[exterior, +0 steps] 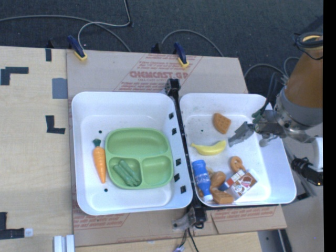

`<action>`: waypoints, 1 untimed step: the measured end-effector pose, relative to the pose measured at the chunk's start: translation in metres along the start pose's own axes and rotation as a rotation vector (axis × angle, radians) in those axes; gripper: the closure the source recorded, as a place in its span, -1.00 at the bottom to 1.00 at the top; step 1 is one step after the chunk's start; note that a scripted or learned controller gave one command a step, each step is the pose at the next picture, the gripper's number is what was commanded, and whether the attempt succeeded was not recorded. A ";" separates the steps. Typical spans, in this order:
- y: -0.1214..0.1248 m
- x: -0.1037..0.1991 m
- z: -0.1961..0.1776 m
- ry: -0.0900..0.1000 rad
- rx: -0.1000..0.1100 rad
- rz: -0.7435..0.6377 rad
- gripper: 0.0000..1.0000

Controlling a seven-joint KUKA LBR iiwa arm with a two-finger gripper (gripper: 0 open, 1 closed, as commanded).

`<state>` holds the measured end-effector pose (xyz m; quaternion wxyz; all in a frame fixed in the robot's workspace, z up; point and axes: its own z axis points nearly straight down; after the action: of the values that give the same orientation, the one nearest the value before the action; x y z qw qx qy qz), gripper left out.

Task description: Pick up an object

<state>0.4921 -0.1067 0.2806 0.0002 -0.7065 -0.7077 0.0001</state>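
The right bin point(273, 185) holds an orange wedge point(222, 123), a yellow banana point(210, 148), a blue bottle point(199, 175), a small brown ring point(235, 164), a red and white carton point(242, 181) and two brown pieces point(218, 180). My gripper point(249, 136) hangs over the right side of this bin, to the right of the banana and the wedge. It is open, with nothing between its fingers. One grey finger point(240, 134) slants down to the left toward the banana's tip.
The left bin point(84, 114) bears a green divided plate point(152, 143) with green beans point(126, 172) in one compartment, and a carrot point(99, 163) beside the plate. A black divider point(178, 135) runs between the bins. Cables and blue clamps point(181, 55) lie behind.
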 end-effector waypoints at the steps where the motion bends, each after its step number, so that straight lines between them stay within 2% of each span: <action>1: 0.007 -0.063 0.046 0.000 0.001 0.002 -1.00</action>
<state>0.4995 -0.1701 0.2342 0.0006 -0.7071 -0.7071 0.0007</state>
